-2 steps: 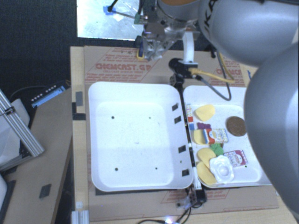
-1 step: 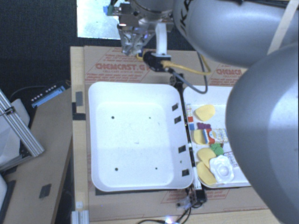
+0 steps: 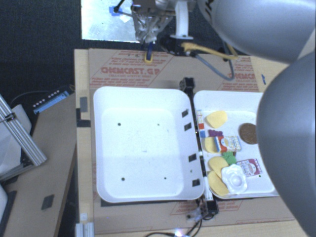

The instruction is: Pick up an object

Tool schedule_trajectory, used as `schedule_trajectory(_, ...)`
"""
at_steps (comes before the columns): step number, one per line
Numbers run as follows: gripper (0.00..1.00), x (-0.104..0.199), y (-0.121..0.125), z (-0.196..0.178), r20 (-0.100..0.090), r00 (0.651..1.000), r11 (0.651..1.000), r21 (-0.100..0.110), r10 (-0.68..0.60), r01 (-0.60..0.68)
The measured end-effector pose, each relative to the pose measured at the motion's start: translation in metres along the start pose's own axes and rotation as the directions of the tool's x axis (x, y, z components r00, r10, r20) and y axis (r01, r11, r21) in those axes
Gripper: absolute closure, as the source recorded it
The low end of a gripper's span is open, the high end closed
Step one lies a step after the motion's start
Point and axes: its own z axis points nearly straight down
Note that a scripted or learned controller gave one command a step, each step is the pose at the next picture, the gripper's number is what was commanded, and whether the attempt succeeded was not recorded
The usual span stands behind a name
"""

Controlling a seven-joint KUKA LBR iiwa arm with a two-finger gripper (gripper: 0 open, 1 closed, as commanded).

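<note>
My gripper [image 3: 148, 44] hangs high over the back of the bench, beyond the left bin [image 3: 106, 132]. Its fingers taper together to a point and look shut. A tiny yellow bit [image 3: 148, 58] shows just under the tips; I cannot tell whether it is gripped or lies on the cardboard behind. The right bin [image 3: 247, 113] holds several small objects: yellow pieces [image 3: 216, 118], a brown disc [image 3: 248, 133], a white cup-like piece [image 3: 234, 178], a green piece [image 3: 228, 157], a purple piece [image 3: 214, 133] and small printed packets [image 3: 230, 143].
The grey arm [image 3: 286, 107] covers the right side of the right bin. A black divider [image 3: 195, 132] runs between the bins. Cables [image 3: 212, 58] trail over the cardboard sheet behind them. A metal frame [image 3: 19, 142] stands at the left.
</note>
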Motion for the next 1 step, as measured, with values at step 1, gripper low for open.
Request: schedule_trajectory(1,1.0,-0.0003,0.0,-0.0098,0.002,1.0,1.0,0.005,0.001,-0.001)
